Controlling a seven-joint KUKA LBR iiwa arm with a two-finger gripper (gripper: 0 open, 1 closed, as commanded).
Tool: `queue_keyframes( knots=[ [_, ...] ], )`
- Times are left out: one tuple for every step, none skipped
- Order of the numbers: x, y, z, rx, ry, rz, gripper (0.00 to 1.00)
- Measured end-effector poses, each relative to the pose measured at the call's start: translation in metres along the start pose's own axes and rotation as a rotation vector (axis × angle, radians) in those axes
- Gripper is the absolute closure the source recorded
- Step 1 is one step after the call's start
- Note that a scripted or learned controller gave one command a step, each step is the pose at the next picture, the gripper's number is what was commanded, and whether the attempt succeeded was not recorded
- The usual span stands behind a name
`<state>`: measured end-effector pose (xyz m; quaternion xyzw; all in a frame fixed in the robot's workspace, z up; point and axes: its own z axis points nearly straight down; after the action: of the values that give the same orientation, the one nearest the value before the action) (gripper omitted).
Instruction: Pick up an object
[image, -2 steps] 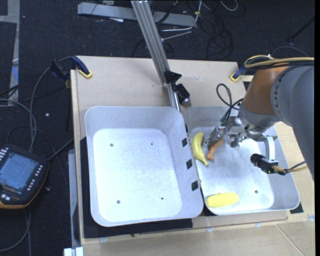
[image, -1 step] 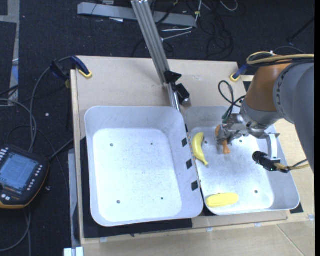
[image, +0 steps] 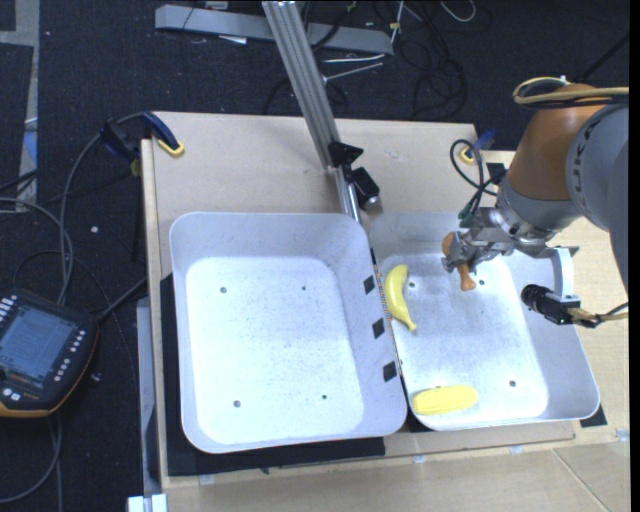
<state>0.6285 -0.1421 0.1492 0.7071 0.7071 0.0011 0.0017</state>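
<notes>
My gripper (image: 462, 264) hangs over the back part of the right bin (image: 560, 395), under the grey arm with its orange band (image: 545, 150). A small orange-brown piece (image: 467, 280) sticks out just below the gripper's tip; whether it is gripped is unclear. A yellow banana (image: 398, 296) lies at the right bin's left side, a short way left of and in front of the gripper. A flat yellow oblong object (image: 445, 401) rests near the bin's front wall.
The left bin (image: 190, 300) adjoins the right one along a shared raised edge with black clips (image: 380, 325). A slanted metal pole (image: 315, 100) rises behind the bins. A black cable fitting (image: 545, 302) hangs off the arm over the right bin's right side.
</notes>
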Motion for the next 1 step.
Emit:
queue_keyframes(
  knots=[
    [-0.0063,0.0038,-0.0446,0.0,0.0,0.0,1.0]
  ],
)
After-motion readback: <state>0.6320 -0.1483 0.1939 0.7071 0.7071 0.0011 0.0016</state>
